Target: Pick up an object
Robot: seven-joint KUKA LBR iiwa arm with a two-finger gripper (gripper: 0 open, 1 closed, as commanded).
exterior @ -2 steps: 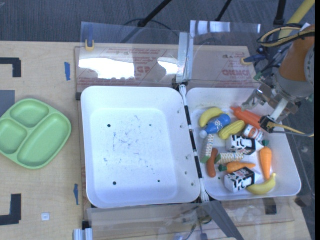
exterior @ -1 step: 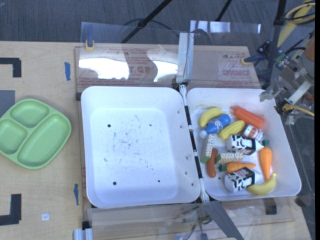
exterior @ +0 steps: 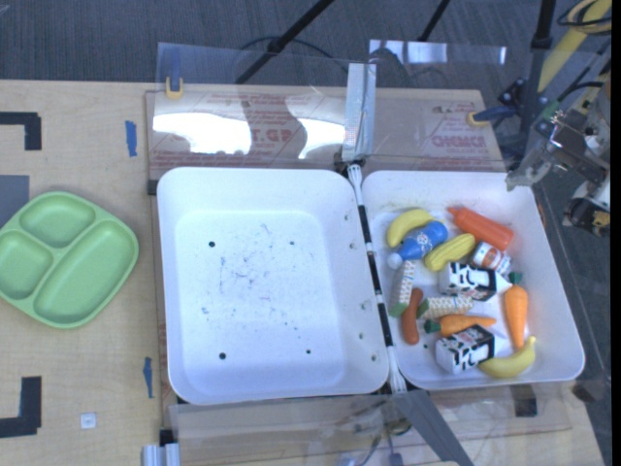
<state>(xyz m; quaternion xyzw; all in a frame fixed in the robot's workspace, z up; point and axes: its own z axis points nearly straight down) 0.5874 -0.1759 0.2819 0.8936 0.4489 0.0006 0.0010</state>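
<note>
The pick has not really begun, by the look of it. The right bin (exterior: 568, 333) in the lower right of the frame holds a heap of toy food, and nothing has been lifted out. At the top of the heap lie a yellow banana (exterior: 408, 224) and an orange carrot (exterior: 481, 226), with a blue bottle (exterior: 424, 243) just below the banana. Lower down are a black-and-white carton (exterior: 469, 279), a second carrot (exterior: 516, 311) near the bin's right wall, and another banana (exterior: 510, 361) at the bottom edge. The left bin (exterior: 257, 270) fills the middle of the frame, and a green divided plate (exterior: 63, 257) sits apart at the far left.

Machinery (exterior: 572, 153) crowds the upper right corner, above and outside the right bin (whether any of it is the gripper I cannot tell, nor how its jaws stand).

The next move calls for choosing one piece with free space around it. The upper carrot or the second carrot looks easier than the items packed together in the middle.
</note>
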